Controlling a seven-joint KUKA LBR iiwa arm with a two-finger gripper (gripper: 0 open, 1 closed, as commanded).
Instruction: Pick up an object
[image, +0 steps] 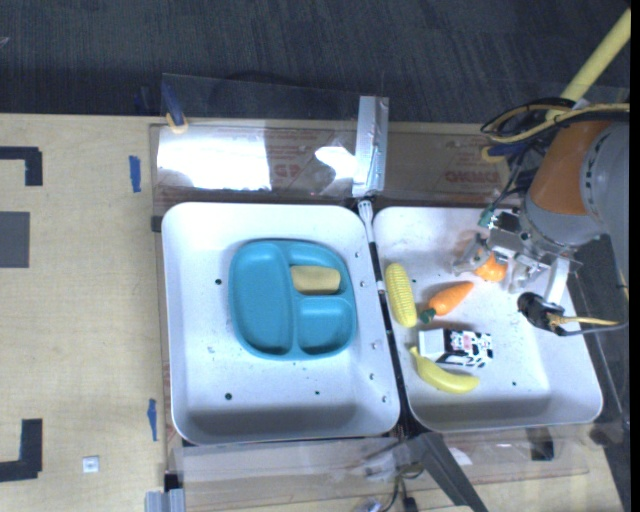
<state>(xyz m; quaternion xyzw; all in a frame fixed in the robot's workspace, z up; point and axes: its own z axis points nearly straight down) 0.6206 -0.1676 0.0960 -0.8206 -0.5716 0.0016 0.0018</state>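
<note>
Your two-finger gripper (497, 250) sits low over the far right part of the right shallow white bin (570, 390), with the grey arm and its orange band (556, 180) rising behind it toward the right edge. Metal parts and cabling crowd the tip, and you cannot tell how the gripper stands or whether it has anything. A small bright orange piece (489, 268) lies right at the tip, touching or just under it; what that piece is you cannot make out.

Take the right bin as your reference. Just toward its middle from the gripper lies an orange carrot with a green end (449, 297), tilted, apart from the tip. Against the bin's left wall rests a yellow corn cob (401, 294), lengthwise along that wall. Nearer the bin's front lies a small black-and-white carton (456, 346), and touching its front edge is a yellow banana (445, 376), curved, near the front left.

Left of that bin, side by side with it, you see the second white bin (200, 380). It holds a blue divided plastic tray (265, 295), and a pale yellow sponge-like block (315, 279) sits in the tray's far right compartment
</note>
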